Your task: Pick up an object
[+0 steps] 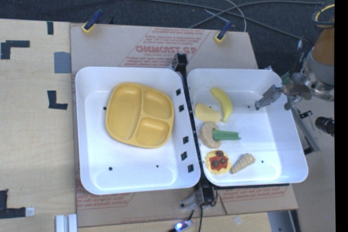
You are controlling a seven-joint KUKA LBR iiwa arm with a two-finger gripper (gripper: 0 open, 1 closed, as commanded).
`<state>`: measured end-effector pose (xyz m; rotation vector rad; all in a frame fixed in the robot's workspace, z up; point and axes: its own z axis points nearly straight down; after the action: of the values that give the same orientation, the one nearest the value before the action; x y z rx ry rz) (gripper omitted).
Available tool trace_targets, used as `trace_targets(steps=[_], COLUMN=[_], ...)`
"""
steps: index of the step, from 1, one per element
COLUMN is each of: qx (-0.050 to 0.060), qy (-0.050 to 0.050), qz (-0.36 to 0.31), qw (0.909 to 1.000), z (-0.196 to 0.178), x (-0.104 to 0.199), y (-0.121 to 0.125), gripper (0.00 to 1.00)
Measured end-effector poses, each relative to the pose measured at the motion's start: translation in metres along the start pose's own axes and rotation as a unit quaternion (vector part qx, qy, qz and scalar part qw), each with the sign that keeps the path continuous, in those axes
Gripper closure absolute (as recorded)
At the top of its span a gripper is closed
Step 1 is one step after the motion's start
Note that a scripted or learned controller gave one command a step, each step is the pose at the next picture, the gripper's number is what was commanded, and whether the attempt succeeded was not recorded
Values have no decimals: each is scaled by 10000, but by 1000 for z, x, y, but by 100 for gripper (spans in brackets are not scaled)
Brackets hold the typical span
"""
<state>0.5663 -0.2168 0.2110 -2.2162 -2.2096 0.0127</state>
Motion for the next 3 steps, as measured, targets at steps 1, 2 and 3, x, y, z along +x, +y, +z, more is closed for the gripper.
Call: trace_targets(steps=[1,2,3], qx=[-64,-45,-46], qy=[-16,-15,-18], qz=[-20,-27,-25], qw=[10000,10000,10000], z=[-8,43,95], x=[0,3,-1], y=[3,13,21], gripper=[0,0,0])
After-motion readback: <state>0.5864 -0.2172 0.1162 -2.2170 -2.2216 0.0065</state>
